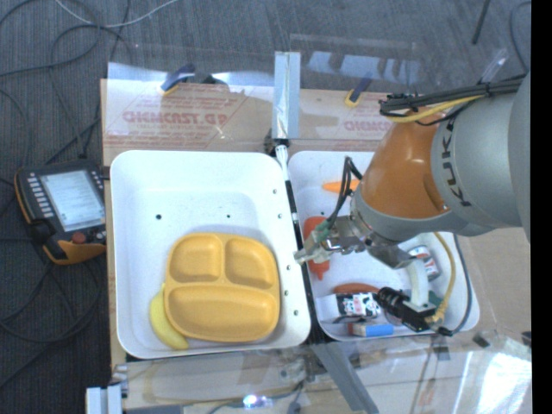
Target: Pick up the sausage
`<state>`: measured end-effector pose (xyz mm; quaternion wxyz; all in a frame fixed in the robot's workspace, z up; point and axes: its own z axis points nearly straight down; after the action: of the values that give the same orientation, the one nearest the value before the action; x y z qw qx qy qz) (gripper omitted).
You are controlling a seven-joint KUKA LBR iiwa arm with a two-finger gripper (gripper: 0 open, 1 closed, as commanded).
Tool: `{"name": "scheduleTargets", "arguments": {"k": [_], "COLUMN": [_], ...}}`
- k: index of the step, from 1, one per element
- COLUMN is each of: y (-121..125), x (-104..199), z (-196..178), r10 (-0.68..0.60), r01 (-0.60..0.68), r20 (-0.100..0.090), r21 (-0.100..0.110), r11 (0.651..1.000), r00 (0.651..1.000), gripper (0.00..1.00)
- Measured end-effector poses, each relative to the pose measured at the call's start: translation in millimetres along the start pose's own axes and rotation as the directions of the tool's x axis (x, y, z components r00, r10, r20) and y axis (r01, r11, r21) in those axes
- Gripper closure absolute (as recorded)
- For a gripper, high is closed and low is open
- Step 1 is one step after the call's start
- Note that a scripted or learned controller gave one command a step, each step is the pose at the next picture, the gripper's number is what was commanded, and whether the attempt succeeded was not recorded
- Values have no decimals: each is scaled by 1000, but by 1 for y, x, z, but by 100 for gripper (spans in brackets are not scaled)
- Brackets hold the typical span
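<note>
A reddish-brown sausage lies low in the right bin, partly under the arm. My gripper hangs at that bin's left wall, up and to the left of the sausage. Just below the gripper lies an orange-red piece; I cannot tell whether the gripper touches it. The arm's grey and orange body covers most of the bin's middle.
In the right bin are also an orange carrot-like piece, a black and white item, a blue and red item and a small can. The left bin bears a yellow divided plate and a banana.
</note>
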<state>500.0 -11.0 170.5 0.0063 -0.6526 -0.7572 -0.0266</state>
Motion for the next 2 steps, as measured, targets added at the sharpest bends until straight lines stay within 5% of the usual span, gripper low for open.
{"name": "scheduleTargets", "arguments": {"k": [1,2], "y": [1,0], "x": [-43,-43], "z": [-120,-120], "r10": [-18,-18], "r01": [16,16], "r20": [47,48], "r21": [39,39], "r11": [999,999], "r00": [999,999], "gripper": [100,0]}}
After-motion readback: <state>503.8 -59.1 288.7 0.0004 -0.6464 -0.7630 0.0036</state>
